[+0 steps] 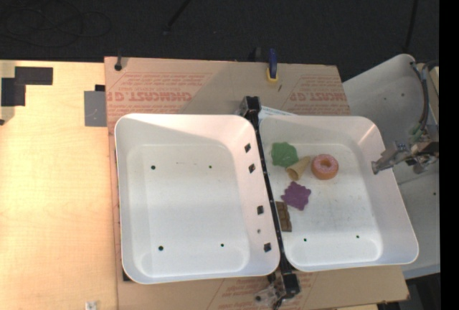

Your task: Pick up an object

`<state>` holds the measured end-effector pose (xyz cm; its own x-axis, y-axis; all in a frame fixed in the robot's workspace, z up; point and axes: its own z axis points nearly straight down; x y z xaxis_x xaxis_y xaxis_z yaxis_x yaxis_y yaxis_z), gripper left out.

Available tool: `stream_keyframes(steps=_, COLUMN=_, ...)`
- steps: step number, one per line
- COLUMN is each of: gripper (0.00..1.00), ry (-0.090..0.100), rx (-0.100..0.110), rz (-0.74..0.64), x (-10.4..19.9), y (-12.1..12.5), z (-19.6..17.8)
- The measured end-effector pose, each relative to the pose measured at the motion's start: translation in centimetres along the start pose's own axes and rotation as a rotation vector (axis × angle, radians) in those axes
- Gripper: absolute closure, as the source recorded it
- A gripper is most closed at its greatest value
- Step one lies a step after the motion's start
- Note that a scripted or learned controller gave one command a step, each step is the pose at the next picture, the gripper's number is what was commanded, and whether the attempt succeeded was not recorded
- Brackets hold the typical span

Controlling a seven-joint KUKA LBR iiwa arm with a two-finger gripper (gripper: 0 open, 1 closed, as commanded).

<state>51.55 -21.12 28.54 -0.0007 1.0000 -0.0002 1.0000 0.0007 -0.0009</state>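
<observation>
We are finding the gripper (pixel 379 165) hanging at the right bin's (pixel 387 247) three o'clock rim; finger state we cannot tell. Candidates are clustering toward nine o'clock: green piece (pixel 284 153), pink ring (pixel 325 166), purple piece (pixel 295 195).

Two white bins are being carried on a cardboard sheet (pixel 179 90). The right bin (pixel 344 229) is being seen just beside the gripper (pixel 376 166), and the left bin (pixel 186 208) well beyond it. A blue clamp (pixel 272 64) is being shown up-left of the gripper.

Pink ring (pixel 325 166), green lump (pixel 284 154), purple toy (pixel 296 196)
</observation>
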Motion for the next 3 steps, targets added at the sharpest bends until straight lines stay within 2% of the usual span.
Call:
stream_keyframes(steps=1, gripper=0.0, ry=0.0, rx=0.0, rz=-0.002, x=4.8, y=3.0, z=-0.1)
stream_keyframes(steps=2, gripper=1.0, ry=0.0, rx=0.001, rz=-0.002, x=4.7, y=2.9, z=-1.0)
stream_keyframes(steps=3, gripper=1.0, ry=0.003, rx=0.008, rz=0.002, x=6.4, y=-4.3, z=2.6)
